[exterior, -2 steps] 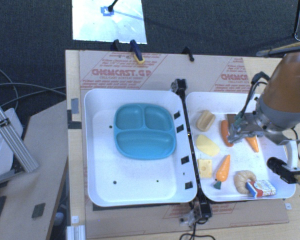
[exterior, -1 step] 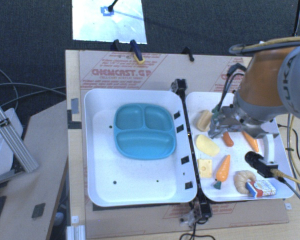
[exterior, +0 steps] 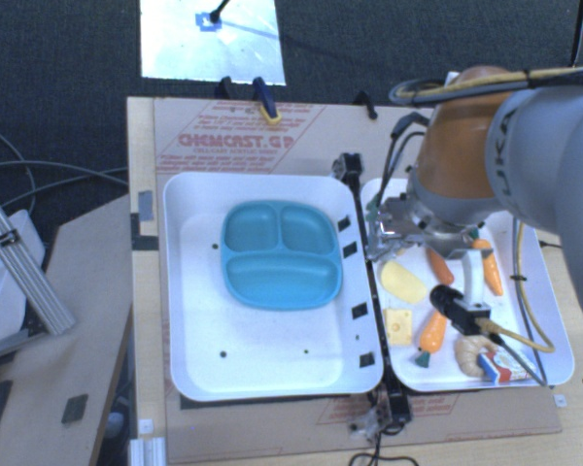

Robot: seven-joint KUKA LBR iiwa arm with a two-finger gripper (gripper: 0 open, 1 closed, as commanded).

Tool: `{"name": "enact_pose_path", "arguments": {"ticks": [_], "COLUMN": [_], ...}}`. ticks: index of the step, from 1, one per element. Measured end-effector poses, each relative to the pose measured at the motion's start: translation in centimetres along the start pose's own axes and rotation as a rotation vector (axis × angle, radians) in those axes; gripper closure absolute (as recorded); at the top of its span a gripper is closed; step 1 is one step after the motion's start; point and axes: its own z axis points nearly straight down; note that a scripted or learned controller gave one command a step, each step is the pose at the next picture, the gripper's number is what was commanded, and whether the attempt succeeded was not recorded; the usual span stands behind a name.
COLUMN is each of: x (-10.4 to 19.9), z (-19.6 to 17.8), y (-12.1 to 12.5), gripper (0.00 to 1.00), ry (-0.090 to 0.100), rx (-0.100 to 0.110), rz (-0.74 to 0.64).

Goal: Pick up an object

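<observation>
1. We take the yellow lump [exterior: 403, 282] as our landmark and likeliest target. It lies in the right bin [exterior: 536, 311], close to the wall that this bin shares with the left bin [exterior: 204, 343].
2. The gripper [exterior: 400, 236] hangs just beyond the yellow lump, on the far side from the camera and slightly towards the shared wall. The lump therefore lies towards the near edge of the bench from it.
3. We cannot tell how far open the gripper is, because the wrist of the arm [exterior: 486, 153] covers it from above. We see nothing held in it.
4. The lump's long axis seems to slant from the shared wall towards the near right. We judge a grasp across its short width to be the better one.
5. The lump rests on the smooth white bin floor and looks rounded, so it could roll or slide away when touched.
6. Room is tight. A cheese wedge [exterior: 398, 326] sits just nearer the camera than the lump, a carrot [exterior: 432, 330] near its right end, and an orange piece [exterior: 439, 263] just beside its far right.
7. Well to the left of the lump, the blue plate [exterior: 280, 255] lies alone in the left bin, flat and harder to grip.
</observation>
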Motion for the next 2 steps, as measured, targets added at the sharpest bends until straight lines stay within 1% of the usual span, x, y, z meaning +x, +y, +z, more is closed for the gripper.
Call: {"name": "enact_pose_path", "arguments": {"ticks": [1,2], "x": [4.7,9.0], "z": [-0.5,-0.3], "y": [0.1,2.1], "gripper": [1.00,1.00], "ry": [0.000,0.001], "rx": [0.001,-0.001], "rz": [0.002,0.002]}}
